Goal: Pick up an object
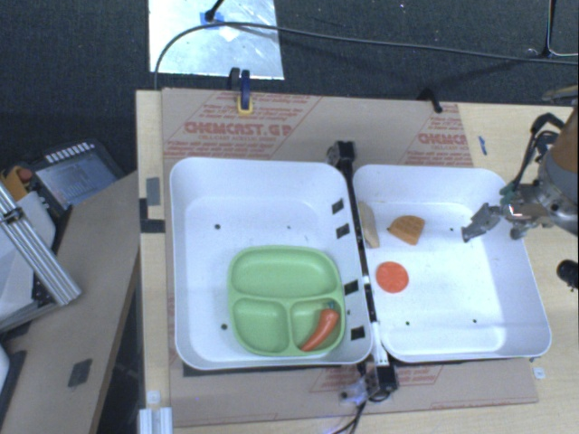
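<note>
From my end the gripper (478, 225) hangs over the right bin (452, 333), can't tell its state, bread piece (406, 229) well left.

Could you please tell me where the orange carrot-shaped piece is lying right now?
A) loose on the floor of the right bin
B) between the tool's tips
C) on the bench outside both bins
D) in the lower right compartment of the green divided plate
D: the carrot lies in the lower right compartment of the green divided plate, which sits in the left bin, well away from the tool over the right bin.
</note>
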Robot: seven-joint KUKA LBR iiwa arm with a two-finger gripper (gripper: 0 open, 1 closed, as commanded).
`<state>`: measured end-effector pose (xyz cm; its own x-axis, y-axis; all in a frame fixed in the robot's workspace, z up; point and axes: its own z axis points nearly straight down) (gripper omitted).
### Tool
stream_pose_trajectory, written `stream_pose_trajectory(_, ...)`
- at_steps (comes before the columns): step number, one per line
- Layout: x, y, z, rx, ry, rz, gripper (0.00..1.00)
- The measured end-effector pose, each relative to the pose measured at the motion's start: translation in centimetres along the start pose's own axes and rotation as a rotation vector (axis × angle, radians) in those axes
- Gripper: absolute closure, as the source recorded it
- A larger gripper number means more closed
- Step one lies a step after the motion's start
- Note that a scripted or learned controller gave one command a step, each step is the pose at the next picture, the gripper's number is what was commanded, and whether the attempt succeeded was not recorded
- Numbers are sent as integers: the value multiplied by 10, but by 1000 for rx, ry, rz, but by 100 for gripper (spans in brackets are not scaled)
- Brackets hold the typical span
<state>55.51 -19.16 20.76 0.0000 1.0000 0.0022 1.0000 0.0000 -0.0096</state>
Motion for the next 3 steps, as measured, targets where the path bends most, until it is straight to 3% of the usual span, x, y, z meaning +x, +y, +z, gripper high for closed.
stream_pose_trajectory(1, 0, 3, -6, -11, -3, -3, 0)
stream_pose_trajectory(3, 9, 21, 95, -8, -1, -6, 0)
